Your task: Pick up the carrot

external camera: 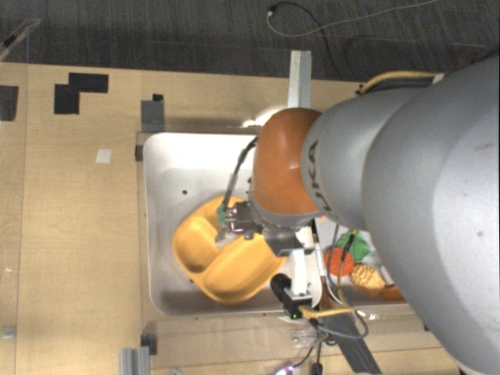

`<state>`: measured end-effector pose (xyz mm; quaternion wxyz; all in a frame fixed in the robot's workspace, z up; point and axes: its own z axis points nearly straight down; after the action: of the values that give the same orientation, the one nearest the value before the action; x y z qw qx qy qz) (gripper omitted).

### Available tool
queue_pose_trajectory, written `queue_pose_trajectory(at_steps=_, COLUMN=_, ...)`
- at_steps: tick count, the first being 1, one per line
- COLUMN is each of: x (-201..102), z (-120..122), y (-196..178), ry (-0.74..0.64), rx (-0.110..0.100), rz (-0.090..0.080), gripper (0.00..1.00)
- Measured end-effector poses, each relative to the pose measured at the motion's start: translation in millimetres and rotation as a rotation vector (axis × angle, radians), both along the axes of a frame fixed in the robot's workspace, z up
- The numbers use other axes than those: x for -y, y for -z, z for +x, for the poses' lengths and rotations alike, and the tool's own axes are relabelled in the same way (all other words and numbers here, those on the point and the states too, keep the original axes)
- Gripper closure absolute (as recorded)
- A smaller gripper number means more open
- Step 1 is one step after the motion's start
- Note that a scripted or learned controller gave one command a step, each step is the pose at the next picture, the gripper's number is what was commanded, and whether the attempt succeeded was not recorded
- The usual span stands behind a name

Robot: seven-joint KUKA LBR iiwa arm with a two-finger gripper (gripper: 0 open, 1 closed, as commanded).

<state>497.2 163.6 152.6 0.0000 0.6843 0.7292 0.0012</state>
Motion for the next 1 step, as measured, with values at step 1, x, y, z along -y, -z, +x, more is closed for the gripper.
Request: queue_pose_trajectory(at_steps=1, x=-35.3, z=62.7, y=37.8, ry=0.366, rx=0.017, rz=0.013, gripper=0.0)
